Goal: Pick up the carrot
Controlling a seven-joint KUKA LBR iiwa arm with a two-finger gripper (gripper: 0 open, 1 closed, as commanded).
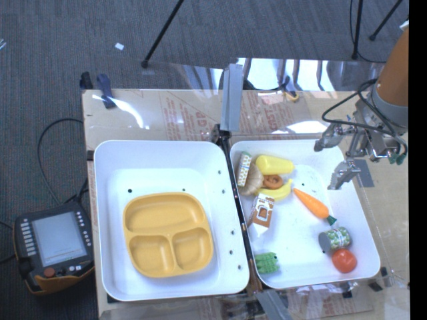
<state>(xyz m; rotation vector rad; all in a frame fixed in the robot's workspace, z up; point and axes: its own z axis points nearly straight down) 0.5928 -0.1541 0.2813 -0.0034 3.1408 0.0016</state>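
The orange carrot lies slanted in the right bin, right of centre, with its green stub pointing to the lower right. My gripper hovers over the bin's upper right corner, just above and to the right of the carrot. Its two grey fingers stand open with nothing between them. The lower finger is a short gap from the carrot's thick end.
Left of the carrot lie a yellow piece, a banana, an orange ring, a snack packet and a small brown box. A green can, a tomato and a green item sit lower. The left bin holds a yellow divided plate.
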